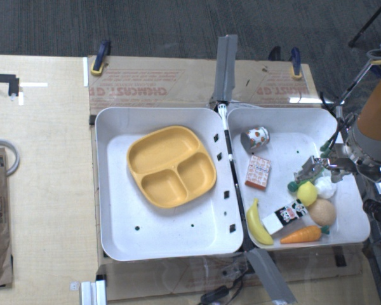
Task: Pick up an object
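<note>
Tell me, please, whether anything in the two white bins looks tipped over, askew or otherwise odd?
The small printed cup in the right white bin lies tipped on its side. The yellow three-compartment plate sits skewed in the left white bin. The other items are crowded into the right bin's lower corner beside the gripper.

Two white bins [108,189] on the surface. In the left bin: one yellow divided plate [171,166]. In the right bin [276,116]: one banana [257,224], one carrot [301,235], one lemon [307,193], one egg-shaped brown item [322,212], one small red box [258,172], one black-and-white carton [287,215], one small cup [257,137]. On the rear edge: two blue clamps [101,57].
</note>
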`<state>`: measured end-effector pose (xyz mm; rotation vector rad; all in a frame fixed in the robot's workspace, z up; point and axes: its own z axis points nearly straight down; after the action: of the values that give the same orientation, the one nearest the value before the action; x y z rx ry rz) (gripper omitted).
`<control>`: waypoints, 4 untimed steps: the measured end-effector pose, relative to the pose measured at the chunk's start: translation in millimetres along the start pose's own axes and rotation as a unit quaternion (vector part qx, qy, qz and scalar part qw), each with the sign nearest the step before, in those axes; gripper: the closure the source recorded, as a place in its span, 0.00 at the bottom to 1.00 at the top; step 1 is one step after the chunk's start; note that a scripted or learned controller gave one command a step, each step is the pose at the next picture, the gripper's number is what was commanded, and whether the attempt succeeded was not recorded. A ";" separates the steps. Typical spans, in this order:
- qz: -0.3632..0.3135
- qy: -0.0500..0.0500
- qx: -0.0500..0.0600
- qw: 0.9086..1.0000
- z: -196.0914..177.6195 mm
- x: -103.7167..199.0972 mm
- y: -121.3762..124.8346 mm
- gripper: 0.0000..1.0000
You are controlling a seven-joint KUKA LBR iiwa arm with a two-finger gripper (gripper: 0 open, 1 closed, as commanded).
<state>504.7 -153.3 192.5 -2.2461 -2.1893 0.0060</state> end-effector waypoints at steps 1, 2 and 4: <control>-0.032 0.000 -0.001 0.999 77.7 -17.2 23.4 0.00; -0.096 0.003 -0.001 0.995 103.1 -58.8 20.1 0.00; -0.229 0.000 -0.002 0.973 98.8 -22.2 31.8 0.00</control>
<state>535.3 -176.2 93.5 -1.6852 -2.6483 0.0010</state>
